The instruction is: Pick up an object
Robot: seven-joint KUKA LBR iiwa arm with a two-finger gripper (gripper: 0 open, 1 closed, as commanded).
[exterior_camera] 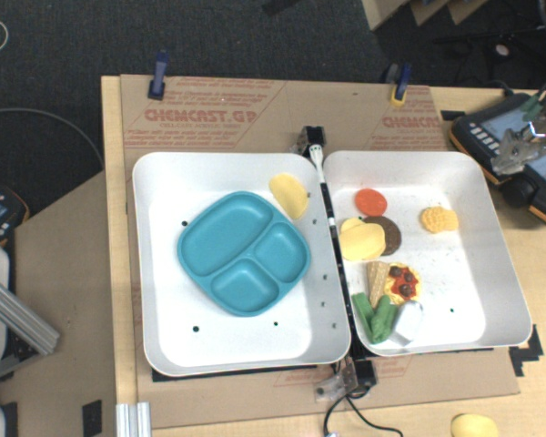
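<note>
Bench (118, 244) with two white bins: left bin (155, 271) holds blue plate (244, 253), right bin (478, 244) toy food (382, 271). Gripper state: cannot tell.

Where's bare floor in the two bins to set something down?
Right bin: open floor along its right side, below the orange piece. Left bin: bare strips left of and below the blue tray. Crowded: the right bin's left side, from red disc to green piece.
</note>
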